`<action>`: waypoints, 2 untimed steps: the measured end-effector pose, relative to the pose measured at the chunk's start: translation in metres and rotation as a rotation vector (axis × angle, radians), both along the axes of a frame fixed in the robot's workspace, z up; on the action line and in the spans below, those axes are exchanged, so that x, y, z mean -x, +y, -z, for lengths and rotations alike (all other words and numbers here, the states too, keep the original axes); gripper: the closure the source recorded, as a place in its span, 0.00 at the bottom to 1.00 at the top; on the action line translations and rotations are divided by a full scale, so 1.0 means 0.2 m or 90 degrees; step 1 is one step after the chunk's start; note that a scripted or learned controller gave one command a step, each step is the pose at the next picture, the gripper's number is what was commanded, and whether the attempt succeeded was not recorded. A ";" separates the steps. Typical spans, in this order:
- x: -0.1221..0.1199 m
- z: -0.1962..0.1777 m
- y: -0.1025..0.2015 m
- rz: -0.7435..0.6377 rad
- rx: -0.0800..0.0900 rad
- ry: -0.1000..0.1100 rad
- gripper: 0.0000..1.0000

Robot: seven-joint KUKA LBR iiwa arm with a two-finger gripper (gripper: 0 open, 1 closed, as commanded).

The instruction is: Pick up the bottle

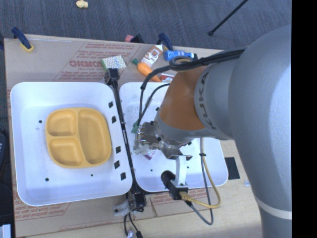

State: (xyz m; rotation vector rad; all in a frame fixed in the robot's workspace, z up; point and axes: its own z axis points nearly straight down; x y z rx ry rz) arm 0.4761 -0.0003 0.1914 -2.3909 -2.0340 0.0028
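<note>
One bottle (pixel 150 59) mattered, and it lay on the cardboard just beyond the far rim of the right bin (pixel 218 175), outside both bins. Its long axis ran on a slant, orange cap toward the near left, body toward the far right. The gripper (pixel 144 142) hung low inside the right bin, near its left wall, so the bottle lay well away on the far side. Whether it was apart or closed I could not tell. A yellow tray (pixel 78 137) sat in the left bin (pixel 25 95).

Setting: robotics lab. Evidence: cardboard-covered bench (pixel 74 61) on grey carpet (pixel 148 9); clamps (pixel 22 39) at the bench's far edge; two white bins (pixel 20 133) on it; cables (pixel 205 202) at its near edge.
</note>
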 end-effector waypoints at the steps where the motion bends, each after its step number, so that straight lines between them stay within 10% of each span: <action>1: 0.00 -0.73 -0.20 -0.073 0.001 -0.002 1.00; 2: 0.00 0.00 -0.33 -0.123 -0.001 0.002 1.00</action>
